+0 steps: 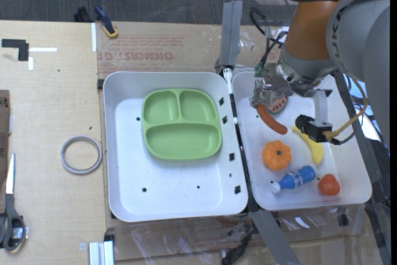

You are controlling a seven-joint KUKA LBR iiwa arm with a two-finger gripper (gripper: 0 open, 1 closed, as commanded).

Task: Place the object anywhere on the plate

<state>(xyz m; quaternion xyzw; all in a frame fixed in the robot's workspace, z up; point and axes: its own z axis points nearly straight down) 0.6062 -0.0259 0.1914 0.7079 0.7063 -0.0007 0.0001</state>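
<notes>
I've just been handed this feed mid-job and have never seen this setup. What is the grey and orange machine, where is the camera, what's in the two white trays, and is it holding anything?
The machine is a robot arm, reaching in from the right. Its gripper is its two-finger hand. The single camera is fixed above the bench and looks down at a slant.

The left bin holds a green plate with three compartments; nothing lies on it. The right bin holds toy food and small items: a red sausage, an orange pumpkin, a yellow banana, a blue bottle and a small red piece.

The gripper is low over the far end of the right bin, by the sausage's upper end. I cannot tell from here whether it grips anything.

A ring of tape and scissors lie on the bench, left of the bins.
</notes>
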